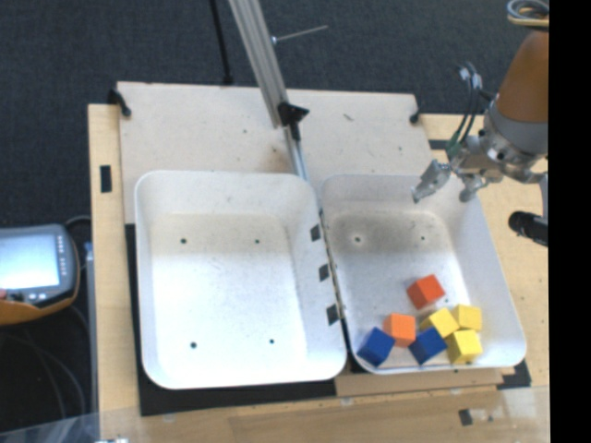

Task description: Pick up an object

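Several small blocks lie clustered at the near end of the right bin (pixel 480 247): a red-orange block (pixel 426 292), an orange block (pixel 401 327), two blue blocks (pixel 376 345) (pixel 428 344), and three yellow blocks (pixel 444 322) (pixel 469 317) (pixel 464 344). My gripper (pixel 450 184) hovers over the far right corner of that bin, well away from the blocks. Its two fingers are spread apart and nothing sits between them.
The left bin (pixel 148 247) sits beside the right one, with black clips along the divide. A slanted metal pole (pixel 261 53) rises from the back of the bench. A small screen device (pixel 35 264) lies off the left edge.
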Controlling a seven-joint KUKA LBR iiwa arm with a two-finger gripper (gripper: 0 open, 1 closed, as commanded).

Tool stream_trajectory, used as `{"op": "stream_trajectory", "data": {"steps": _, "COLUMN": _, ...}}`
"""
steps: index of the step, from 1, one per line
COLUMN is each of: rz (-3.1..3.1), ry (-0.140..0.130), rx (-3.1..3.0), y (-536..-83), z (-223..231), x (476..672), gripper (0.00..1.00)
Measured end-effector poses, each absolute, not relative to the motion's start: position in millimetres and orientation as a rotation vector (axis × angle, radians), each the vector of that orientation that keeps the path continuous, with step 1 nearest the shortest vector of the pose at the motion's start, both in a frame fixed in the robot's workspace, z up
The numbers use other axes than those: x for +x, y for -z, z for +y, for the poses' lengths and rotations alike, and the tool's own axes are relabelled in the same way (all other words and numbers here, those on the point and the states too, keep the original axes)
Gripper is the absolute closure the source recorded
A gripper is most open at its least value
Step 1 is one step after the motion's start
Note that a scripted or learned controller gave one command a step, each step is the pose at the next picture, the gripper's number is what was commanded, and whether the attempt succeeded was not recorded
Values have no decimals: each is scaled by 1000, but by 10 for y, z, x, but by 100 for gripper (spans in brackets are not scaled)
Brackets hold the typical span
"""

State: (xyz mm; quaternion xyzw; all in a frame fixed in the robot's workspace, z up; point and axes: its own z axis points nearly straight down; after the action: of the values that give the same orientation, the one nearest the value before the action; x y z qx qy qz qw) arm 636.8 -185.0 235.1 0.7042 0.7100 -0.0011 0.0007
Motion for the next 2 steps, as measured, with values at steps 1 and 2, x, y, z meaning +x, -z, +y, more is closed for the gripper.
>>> {"op": "stream_trajectory", "data": {"steps": 1, "rz": 2228, "ry": 8, "rx": 2227, "y": -1667, "z": -1480, "x": 5796, "gripper": 0}}
{"op": "stream_trajectory", "data": {"steps": 2, "rz": 2215, "ry": -1, "rx": 2227, "y": -965, "z": -1851, "x": 5246, "gripper": 0}}
